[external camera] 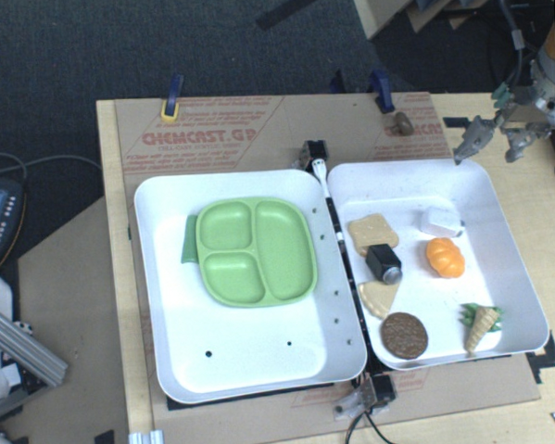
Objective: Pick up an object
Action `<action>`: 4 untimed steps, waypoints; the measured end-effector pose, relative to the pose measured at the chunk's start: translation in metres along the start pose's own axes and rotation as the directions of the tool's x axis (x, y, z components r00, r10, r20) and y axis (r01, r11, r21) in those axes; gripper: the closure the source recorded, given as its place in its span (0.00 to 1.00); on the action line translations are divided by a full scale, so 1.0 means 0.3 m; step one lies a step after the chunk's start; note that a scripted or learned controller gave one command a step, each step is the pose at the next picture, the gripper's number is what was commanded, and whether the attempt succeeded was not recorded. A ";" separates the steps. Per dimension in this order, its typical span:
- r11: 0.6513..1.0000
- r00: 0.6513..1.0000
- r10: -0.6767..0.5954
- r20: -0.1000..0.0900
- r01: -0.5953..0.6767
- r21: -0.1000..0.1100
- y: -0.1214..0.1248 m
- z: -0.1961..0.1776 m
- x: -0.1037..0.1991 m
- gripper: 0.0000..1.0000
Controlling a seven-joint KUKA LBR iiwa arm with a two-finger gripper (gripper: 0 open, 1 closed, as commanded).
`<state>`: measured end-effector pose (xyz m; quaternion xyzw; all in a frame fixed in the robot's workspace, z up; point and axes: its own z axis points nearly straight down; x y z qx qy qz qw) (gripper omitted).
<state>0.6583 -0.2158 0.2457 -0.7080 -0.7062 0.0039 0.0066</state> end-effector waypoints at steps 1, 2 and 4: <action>1.000 1.000 -0.003 0.004 0.003 -0.014 0.008 -0.029 0.002 0.00; 1.000 1.000 -0.002 0.003 0.003 -0.010 0.024 0.129 -0.024 0.00; 1.000 1.000 -0.007 -0.008 0.007 -0.007 0.042 0.508 -0.001 0.00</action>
